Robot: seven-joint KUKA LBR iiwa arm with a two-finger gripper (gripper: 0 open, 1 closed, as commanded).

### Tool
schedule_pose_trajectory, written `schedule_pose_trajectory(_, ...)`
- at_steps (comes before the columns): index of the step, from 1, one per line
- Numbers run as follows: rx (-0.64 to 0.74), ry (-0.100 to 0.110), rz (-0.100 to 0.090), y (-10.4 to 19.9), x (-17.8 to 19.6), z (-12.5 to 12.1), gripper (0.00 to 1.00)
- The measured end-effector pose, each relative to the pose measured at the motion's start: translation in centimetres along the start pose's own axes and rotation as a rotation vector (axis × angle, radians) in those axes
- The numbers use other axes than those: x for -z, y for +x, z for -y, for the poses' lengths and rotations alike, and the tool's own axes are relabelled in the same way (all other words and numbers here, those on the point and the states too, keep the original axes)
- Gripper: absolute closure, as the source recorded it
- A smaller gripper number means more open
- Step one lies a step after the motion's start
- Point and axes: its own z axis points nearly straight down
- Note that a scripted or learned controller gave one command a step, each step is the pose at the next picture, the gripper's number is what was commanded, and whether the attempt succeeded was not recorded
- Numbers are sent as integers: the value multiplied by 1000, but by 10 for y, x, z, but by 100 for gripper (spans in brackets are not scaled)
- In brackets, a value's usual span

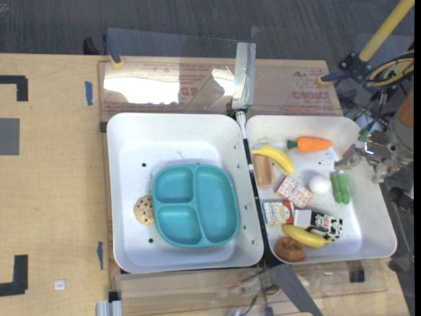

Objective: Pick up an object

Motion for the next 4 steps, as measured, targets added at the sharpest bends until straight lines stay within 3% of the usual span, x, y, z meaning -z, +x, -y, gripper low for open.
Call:
schedule_pose_trajectory(2, 81, 3, -13, 15, -66, 0, 0)
schedule_pose_trajectory(3, 80, 0, -7, 13, -56, -1, 100)
schedule_pose_trajectory(4, -173, -2, -2, 60, 42, -1, 100)
